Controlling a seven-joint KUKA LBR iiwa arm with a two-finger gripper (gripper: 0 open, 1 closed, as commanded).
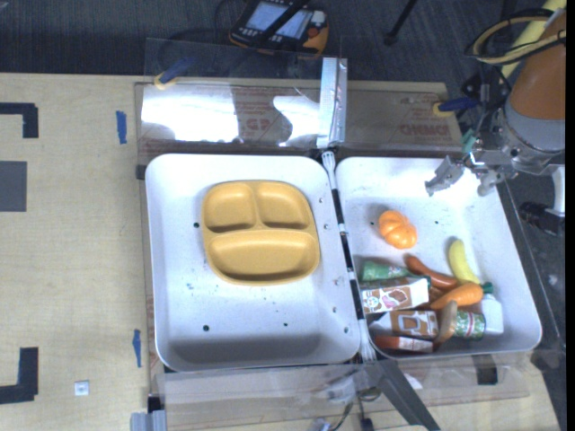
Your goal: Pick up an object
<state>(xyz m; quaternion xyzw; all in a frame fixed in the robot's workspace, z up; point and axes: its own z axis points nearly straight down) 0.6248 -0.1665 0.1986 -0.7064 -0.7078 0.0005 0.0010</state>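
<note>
My gripper (464, 176) hangs over the back of the right bin (422, 171), its two fingers spread apart with nothing between them. Below it in that bin lie a small orange pumpkin (397, 228), a yellow banana (461, 259), a red sausage (428, 272), an orange carrot (463, 294), a green bottle (390, 272), two small juice cartons (393, 296) and a white bottle (476, 321). The pumpkin sits apart from the rest, left of and nearer than the gripper.
The left bin (171, 268) holds a yellow divided tray (260, 232). A metal divider (331, 106) rises behind the seam between the bins. A handheld pendant (277, 23) lies beyond the bench. The arm's orange band (539, 86) is at the right edge.
</note>
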